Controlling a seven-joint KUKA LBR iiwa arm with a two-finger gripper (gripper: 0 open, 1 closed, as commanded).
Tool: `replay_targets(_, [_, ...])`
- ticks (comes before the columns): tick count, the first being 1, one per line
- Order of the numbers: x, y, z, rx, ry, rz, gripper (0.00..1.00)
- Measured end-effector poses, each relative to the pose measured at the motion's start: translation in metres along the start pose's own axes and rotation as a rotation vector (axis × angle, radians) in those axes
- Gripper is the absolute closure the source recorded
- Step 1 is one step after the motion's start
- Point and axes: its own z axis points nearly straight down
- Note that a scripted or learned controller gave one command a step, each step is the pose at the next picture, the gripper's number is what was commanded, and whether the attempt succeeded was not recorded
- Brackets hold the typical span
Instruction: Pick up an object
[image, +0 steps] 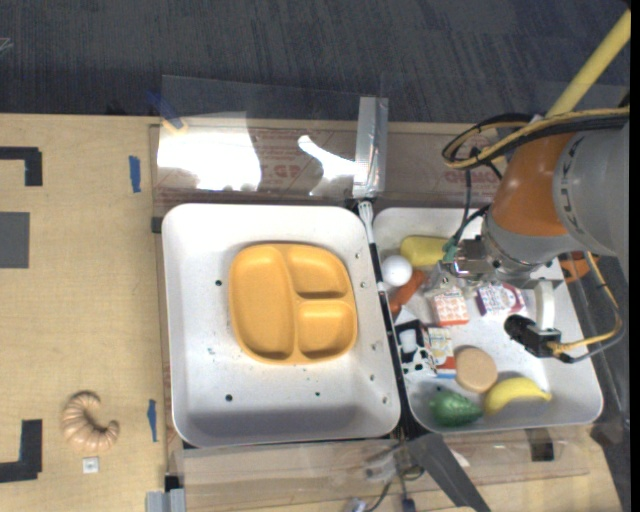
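Single fixed overhead camera, slanted down over both bins (190, 300), moderate distance.

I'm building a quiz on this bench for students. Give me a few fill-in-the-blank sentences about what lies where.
1. The divided tray in the left bin is coloured ____.
2. The banana lies in the ____ bin.
3. The croissant lies outside both bins on the ____.
4. The arm hangs over the ____ bin.

Missing words: yellow; right; bench; right

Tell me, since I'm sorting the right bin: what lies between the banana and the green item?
Nothing lies between the banana and the green item in the camera view; a round tan disc sits just above.
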Motion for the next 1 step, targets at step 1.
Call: replay_targets(1, [-0.0028, 0.0164, -0.0631, -0.001, -0.002, 0.283, 1.00])
